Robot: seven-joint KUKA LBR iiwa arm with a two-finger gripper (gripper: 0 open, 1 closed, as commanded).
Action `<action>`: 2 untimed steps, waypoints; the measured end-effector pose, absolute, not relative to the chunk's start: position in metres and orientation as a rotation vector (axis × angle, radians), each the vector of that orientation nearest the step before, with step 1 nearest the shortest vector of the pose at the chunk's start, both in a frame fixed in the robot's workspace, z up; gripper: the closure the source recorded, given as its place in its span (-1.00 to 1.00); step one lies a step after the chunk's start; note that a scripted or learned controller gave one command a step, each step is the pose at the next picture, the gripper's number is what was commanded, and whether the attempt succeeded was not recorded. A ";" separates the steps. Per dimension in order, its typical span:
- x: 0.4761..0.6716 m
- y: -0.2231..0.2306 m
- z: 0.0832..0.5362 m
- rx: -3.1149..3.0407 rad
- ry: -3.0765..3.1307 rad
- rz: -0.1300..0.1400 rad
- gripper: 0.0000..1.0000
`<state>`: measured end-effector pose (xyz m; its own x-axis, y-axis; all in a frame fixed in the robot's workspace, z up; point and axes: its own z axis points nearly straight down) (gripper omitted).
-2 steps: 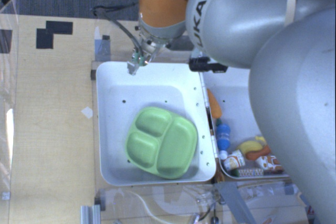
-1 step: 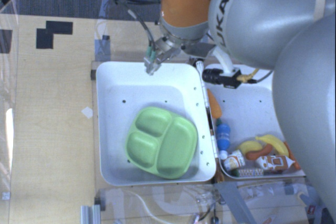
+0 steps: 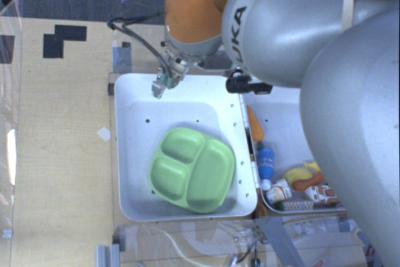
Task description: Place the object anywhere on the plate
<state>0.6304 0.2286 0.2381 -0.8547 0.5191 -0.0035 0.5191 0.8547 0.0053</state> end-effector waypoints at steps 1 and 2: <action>0.645 0.236 0.216 -0.147 3.127 0.009 1.00; 0.567 0.236 0.216 -0.532 3.088 0.006 1.00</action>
